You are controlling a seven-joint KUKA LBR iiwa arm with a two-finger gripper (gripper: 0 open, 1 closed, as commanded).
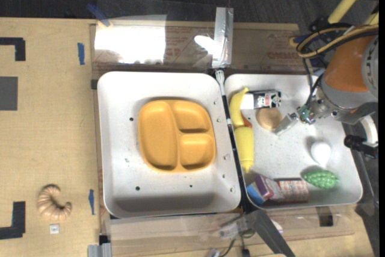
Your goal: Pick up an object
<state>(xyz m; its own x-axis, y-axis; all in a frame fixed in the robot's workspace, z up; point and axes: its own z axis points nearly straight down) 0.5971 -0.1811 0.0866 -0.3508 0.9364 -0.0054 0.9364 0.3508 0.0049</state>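
Observation:
In the right bin (346, 129) lie a yellow banana (243, 135), a small black-and-white box (266, 99), a tan round object (268, 120), a white egg-like ball (320, 151), a green bumpy object (320, 179) and a flat pinkish carton (283, 188) with a blue piece (255, 194) beside it. My gripper (287, 123) hangs low over the bin, its tip just right of the tan round object. Whether it touches that object is unclear. The arm's orange band (352, 66) is at the right edge.
The left bin (114, 129) holds a yellow divided plate (177, 133). A croissant-like toy (53, 202) lies on the bench at the lower left. A clear plastic sheet (156, 39) stands behind the bins. Cables (319, 39) hang near the arm.

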